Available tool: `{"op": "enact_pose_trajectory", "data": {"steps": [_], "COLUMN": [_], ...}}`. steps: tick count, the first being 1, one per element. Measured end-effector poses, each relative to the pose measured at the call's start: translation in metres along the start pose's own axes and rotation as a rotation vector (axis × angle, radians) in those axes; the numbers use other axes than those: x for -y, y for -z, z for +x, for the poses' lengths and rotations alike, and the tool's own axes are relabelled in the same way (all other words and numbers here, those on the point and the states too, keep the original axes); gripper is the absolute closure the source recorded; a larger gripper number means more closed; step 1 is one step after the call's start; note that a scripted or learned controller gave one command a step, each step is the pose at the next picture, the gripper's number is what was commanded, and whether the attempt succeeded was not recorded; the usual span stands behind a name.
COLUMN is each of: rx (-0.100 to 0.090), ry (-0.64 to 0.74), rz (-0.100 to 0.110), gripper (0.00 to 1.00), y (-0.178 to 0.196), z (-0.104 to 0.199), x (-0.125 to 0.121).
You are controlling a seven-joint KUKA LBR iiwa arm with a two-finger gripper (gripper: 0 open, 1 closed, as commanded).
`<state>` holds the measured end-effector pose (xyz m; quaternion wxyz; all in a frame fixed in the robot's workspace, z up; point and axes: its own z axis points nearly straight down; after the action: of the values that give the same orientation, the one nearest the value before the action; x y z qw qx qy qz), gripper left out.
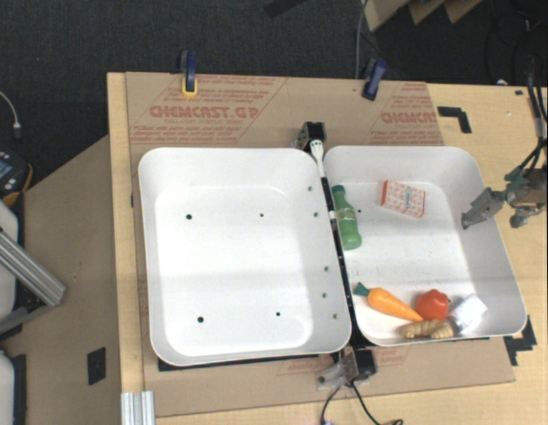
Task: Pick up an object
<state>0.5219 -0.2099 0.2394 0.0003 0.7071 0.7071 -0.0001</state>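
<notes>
Because the carrot (389, 304), tomato (434, 305) and ginger (428, 329) were crowded at six o'clock of the right bin (486, 237), a grasp there could be spoiled by neighbours. The gripper (486, 209) was seen at three o'clock, nothing held; its opening could not be told.

Glossy white plastic bins (167, 237), matt brown cardboard bench sheet (256, 104), shiny green plastic bottle (346, 220)

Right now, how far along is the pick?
Nothing looks picked yet. The green plastic bottle, red-and-white packet, orange toy carrot, red tomato-like ball and brown knobbly root all lie in the right white bin. The gripper sits at that bin's right rim, over none of them. Left: approach, grasp, lift.
</notes>
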Motion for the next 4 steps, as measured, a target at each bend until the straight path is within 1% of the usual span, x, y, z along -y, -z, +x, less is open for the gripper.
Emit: {"op": "enact_pose_trajectory", "data": {"steps": [1, 2, 3, 4], "rx": [0.002, 0.001, -0.001, 0.001], "ry": [0.005, 0.007, 0.007, 0.001], "rz": [-0.013, -0.019, -0.01, -0.006], "gripper": [0.0, 0.0, 0.0, 1.0], "y": [0.109, 0.239, 0.3, 0.307], "z": [0.04, 0.103, 0.167, 0.164], "x": [0.023, 0.041, 0.042, 0.041]}}
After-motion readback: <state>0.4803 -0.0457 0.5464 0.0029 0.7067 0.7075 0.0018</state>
